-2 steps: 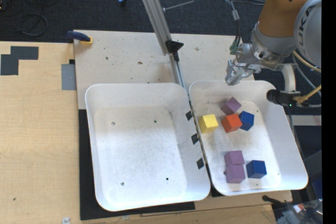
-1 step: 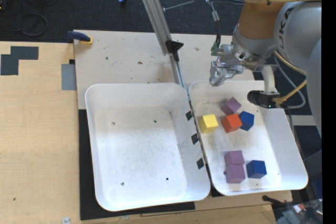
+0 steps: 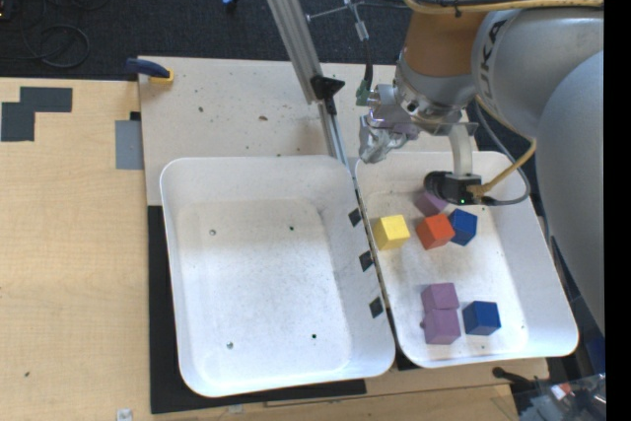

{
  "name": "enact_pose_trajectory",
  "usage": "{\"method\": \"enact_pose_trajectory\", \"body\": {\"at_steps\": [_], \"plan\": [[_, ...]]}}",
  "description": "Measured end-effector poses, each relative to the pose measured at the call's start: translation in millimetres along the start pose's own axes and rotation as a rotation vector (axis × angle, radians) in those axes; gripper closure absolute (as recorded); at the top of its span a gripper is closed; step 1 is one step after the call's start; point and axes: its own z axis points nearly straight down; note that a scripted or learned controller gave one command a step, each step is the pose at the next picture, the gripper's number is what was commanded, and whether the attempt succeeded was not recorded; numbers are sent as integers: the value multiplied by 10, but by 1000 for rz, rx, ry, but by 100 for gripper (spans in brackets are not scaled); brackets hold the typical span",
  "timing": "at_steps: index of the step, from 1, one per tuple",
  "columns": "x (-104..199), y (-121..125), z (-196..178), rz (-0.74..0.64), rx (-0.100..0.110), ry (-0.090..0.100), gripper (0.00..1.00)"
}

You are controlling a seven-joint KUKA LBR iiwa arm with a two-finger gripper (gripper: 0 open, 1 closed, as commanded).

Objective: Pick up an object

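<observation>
My claw (image 3: 378, 145) hangs over the right bin's (image 3: 552, 330) far rim; spread: cannot tell. Yellow cube (image 3: 392, 230) lies nearest, toward the camera.

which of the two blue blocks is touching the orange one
The upper blue block, in the right bin's middle cluster, sits against the orange block. The other blue block lies nearer the front, beside the purple blocks.

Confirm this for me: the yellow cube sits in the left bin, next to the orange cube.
Not quite. In the camera view the yellow cube sits in the right bin, near its left wall, next to the orange cube; only the bin was wrong.
</observation>
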Motion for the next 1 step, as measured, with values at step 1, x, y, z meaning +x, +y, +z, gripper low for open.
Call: {"method": "enact_pose_trajectory", "body": {"at_steps": [1], "plan": [[614, -85, -23, -1, 1, 0, 100]]}}
